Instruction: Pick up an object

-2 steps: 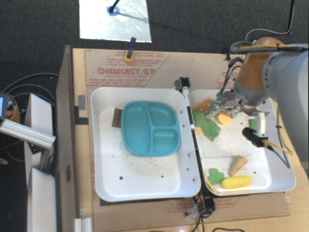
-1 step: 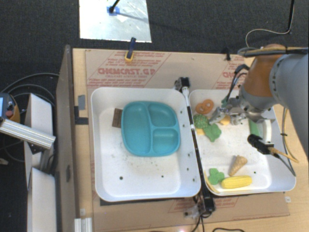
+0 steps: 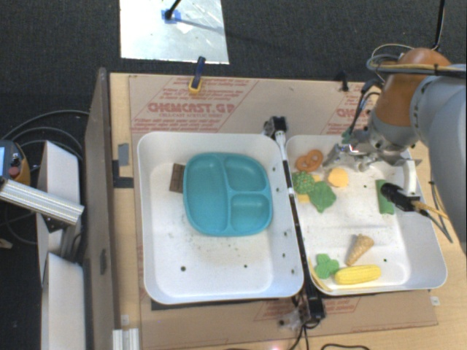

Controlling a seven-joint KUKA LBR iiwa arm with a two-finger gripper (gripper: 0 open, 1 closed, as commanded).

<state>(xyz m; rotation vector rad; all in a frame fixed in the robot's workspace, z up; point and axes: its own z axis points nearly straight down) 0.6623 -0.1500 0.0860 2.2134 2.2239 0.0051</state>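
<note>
The gripper (image 3: 346, 154) hangs over the far left part of the right bin (image 3: 419, 250), low above its floor. From this slanted view I cannot tell whether it is clenched or released, and nothing can be seen gripped in it. Just beneath and on its near side lies a round yellow piece (image 3: 338, 177), very close to the gripper tip; contact cannot be judged. To the left of that piece, by the bin's left wall, sit an orange ring (image 3: 309, 160) and a green leafy clump (image 3: 314, 192). A green block (image 3: 384, 197) lies toward the right wall, under the arm's wrist. Along the near edge rest a tan cone (image 3: 357, 249), a corn cob (image 3: 357, 274) and a small green piece (image 3: 326, 265) in the near left corner. The left bin (image 3: 211, 268) holds a teal divided plate (image 3: 226, 194) at its middle, with what may be a brown block (image 3: 176, 178) touching the plate's left edge.
</note>
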